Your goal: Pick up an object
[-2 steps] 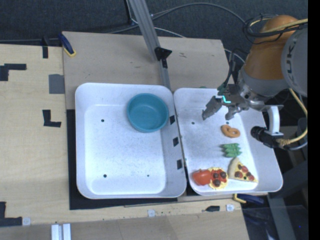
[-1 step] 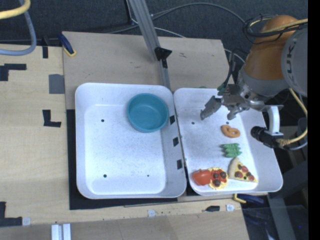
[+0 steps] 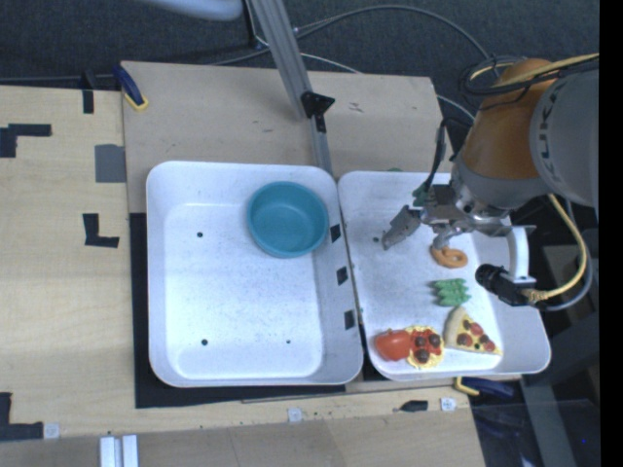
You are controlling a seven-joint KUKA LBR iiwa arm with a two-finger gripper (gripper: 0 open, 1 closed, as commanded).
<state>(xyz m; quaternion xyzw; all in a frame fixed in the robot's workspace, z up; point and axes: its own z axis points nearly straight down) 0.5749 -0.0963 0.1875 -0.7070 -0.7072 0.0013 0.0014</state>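
Two white bins: left bin [image 3: 175, 290] holds one blue bowl [image 3: 287, 219]. Right bin [image 3: 389, 290] holds one pretzel [image 3: 449, 256], one green leafy piece [image 3: 450, 291], one pizza slice [image 3: 470, 333], one red-and-yellow toy [image 3: 409, 344]. One claw [image 3: 414, 227], fingers spread, holding nothing, above the right bin beside the pretzel.

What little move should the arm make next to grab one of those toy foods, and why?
Probably a short shift toward the pretzel, then down. The gripper hangs over bare floor of the right bin, with nothing between its fingers, and the pretzel lies just beside it, nearer than the green piece or pizza slice.
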